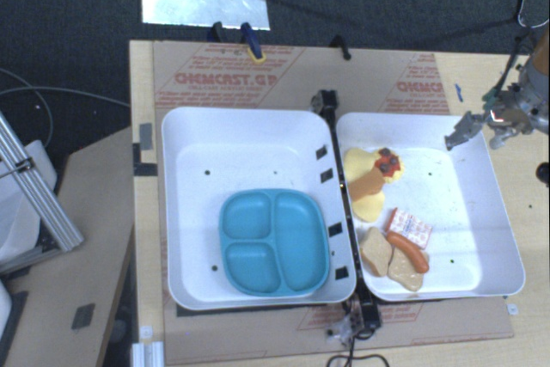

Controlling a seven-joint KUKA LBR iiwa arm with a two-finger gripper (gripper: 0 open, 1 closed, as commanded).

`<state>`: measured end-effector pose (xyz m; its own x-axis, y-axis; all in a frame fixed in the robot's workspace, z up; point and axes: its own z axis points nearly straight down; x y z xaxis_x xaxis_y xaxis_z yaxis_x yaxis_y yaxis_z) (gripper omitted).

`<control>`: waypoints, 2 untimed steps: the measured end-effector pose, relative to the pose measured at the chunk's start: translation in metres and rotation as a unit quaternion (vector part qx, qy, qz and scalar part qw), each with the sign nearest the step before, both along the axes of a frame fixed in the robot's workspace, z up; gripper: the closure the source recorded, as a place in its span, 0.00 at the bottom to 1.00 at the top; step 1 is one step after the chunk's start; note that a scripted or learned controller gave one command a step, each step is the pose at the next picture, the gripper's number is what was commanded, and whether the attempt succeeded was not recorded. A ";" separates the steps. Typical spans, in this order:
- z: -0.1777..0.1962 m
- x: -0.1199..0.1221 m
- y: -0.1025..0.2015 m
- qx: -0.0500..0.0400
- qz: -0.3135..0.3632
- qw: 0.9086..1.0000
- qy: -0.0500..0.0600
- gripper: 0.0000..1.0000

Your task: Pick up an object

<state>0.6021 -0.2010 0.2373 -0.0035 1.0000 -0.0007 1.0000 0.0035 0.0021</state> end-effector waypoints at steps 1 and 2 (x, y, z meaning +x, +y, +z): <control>-0.123 -0.039 0.061 0.003 0.002 1.000 0.007 0.00; -0.145 -0.087 0.033 0.001 -0.004 1.000 -0.004 0.00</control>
<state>0.5149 -0.1677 0.0919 0.0035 1.0000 0.0007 0.9999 -0.0035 0.0105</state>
